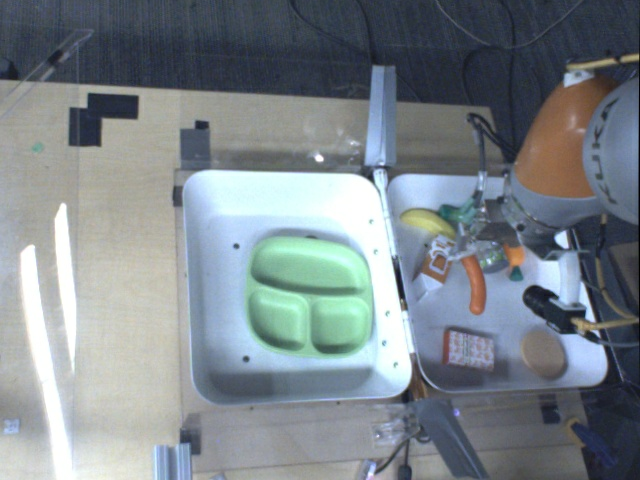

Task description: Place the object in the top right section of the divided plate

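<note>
The green divided plate (310, 293) lies in the left bin (215, 268), with one long section at the back and two smaller ones at the front; nothing rests in them. My gripper (480, 246) hangs low over the right bin (585, 373), among a cluster of items. Just under it is the upper end of an orange-red sausage (476, 288). A small white and brown packet (435, 265) lies to its left, a yellow banana (427, 222) and a green item (463, 213) behind it, and an orange piece (514, 258) to its right.
A red patterned box (468, 349) and a tan round disc (544, 354) lie at the front of the right bin. A metal divider rail (383, 118) stands between the bins at the back. Cables trail across the dark floor behind the bench.
</note>
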### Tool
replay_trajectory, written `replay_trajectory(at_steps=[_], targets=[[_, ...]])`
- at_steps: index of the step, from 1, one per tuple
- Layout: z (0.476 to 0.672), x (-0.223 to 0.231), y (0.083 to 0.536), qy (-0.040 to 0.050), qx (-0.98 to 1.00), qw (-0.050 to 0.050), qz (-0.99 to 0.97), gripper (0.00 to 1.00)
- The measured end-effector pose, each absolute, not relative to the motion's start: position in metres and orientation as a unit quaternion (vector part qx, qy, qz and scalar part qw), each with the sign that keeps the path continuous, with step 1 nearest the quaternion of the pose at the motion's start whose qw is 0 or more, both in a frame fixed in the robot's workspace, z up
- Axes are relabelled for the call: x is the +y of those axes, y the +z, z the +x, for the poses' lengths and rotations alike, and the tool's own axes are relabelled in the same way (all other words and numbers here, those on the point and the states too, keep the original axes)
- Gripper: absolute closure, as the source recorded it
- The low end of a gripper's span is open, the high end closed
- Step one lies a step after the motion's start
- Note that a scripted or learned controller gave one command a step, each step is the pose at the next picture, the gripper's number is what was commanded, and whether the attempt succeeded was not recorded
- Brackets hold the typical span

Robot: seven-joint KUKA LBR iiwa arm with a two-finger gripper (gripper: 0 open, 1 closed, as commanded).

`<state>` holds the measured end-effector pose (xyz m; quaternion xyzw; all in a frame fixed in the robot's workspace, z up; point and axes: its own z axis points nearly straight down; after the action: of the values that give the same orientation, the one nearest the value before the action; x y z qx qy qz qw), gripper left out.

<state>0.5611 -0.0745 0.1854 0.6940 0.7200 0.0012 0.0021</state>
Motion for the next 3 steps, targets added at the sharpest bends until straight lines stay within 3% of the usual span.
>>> replay_trajectory(at_steps=[1,2,3], targets=[[0.5,-0.027,0.185,0.0011,0.758,0.001,0.653,1.0],[0.492,0.038,0.237,0.0028,0.852,0.004,0.524,1.0],[0.512,0.126,0.228,0.0022,0.89,0.002,0.456,1.0]])
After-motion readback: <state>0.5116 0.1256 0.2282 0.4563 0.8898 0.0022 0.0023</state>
